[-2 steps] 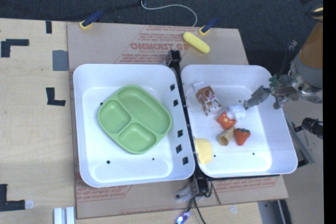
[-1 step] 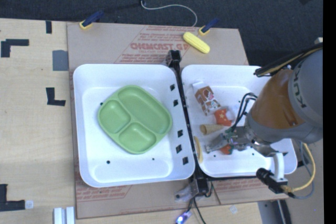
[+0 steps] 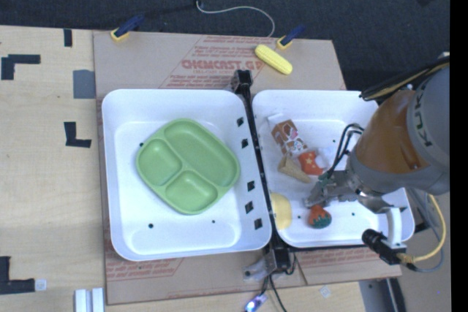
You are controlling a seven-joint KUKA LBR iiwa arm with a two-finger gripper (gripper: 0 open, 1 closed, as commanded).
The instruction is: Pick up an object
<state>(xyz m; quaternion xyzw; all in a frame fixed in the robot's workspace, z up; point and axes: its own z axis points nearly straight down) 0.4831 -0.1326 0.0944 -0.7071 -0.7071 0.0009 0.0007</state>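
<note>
Small orange-red and green toy (image 3: 319, 216) near front wall of right-hand shallow white bin (image 3: 344, 100), just beneath metal hand (image 3: 327, 193) of grey arm, finger spread impossible to tell; approach-to-grasp step judged in hand, next move calling for short descent centred over toy before closing.

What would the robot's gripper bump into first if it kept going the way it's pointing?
Probably the small orange and green toy. The gripper points down into the right bin, just above that toy. Depth is hard to judge from this one view.
</note>
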